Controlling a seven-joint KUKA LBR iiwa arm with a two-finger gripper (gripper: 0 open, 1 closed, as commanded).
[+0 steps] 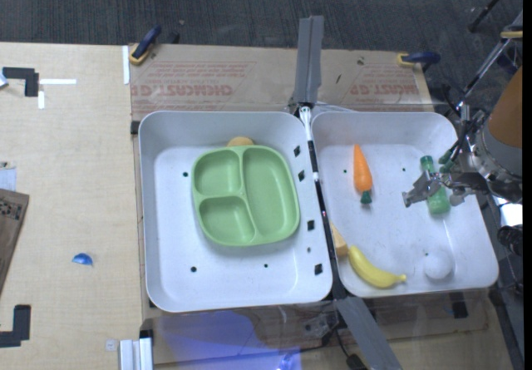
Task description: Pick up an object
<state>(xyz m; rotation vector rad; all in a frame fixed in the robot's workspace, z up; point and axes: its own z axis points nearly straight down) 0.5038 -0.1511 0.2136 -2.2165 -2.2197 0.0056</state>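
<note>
— Two white bins sat side by side: the left bin (158, 219) held a green divided plate (246, 194), the right bin (465, 227) a carrot (362, 170), a banana (374, 268), a white ball (438, 267) and a green bottle (434, 190). Had anything been lifted?

— Nothing, by the look of it. The gripper (428, 187) hung low at the right bin's right side, touching or just over the bottle. Whether it gripped anything, I couldn't tell.
</note>
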